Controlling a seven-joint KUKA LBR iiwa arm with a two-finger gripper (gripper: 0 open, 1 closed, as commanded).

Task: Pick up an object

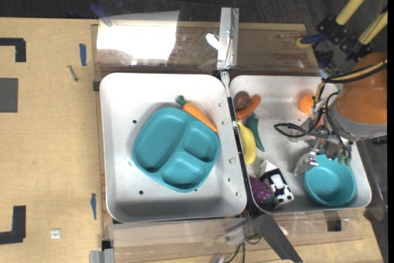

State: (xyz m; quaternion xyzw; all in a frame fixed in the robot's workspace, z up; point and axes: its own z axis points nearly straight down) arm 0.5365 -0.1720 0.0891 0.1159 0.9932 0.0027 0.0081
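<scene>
While hand [325, 154] hovers over teal bowl [330, 183], grip state unclear; no legible writing.

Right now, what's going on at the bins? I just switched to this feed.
The arm's gripper is down in the right bin, just above the rim of a teal bowl. Nothing is visibly held. Along that bin's left side lie a banana, purple grapes and a black-and-white toy. In the left bin, a carrot rests against a teal divided plate.

The gripper [324, 151] hangs in the right bin [280, 92], its fingers hard to make out. A teal bowl [330, 183] sits just below them. A small orange ball [306, 102] lies above and left.
</scene>
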